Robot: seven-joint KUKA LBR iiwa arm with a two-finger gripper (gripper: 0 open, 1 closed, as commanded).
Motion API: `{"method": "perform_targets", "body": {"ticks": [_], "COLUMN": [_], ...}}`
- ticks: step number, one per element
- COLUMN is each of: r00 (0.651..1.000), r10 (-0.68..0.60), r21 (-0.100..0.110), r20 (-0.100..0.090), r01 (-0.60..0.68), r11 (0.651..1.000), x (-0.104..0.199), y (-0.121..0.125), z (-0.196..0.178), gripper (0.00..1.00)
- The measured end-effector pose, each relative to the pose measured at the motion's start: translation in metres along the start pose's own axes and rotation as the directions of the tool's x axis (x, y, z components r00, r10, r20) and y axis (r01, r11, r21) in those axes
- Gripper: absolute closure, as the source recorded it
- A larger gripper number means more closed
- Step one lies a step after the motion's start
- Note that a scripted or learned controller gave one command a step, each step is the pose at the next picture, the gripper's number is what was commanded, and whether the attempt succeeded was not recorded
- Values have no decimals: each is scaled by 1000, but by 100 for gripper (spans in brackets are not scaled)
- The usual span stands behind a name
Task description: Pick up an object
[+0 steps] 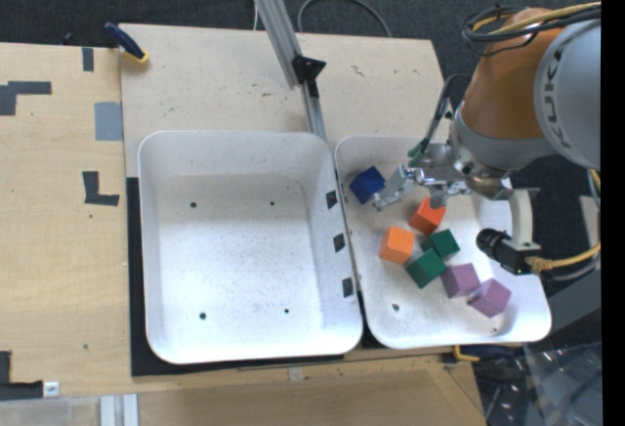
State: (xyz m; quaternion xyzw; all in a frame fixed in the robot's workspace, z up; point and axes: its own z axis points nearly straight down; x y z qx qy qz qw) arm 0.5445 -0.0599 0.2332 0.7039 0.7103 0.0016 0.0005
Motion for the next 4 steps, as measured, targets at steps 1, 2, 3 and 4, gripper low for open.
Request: {"method": "perform_targets", "body": {"ticks": [1,2,3,4], "r00": [1000,1000,1000,1000], "r10": [6,13,8,5], "r21": [12,5,8,0], "r20": [0,4,0,3], "r01": [-6,-13,-8,-5], "r11": [1000,1000,1000,1000], "x": [34,-40,-35,-40], "y": [-42,-31,-31,58], "z": [44,144,132,142], "gripper": [0,0,100,100]}}
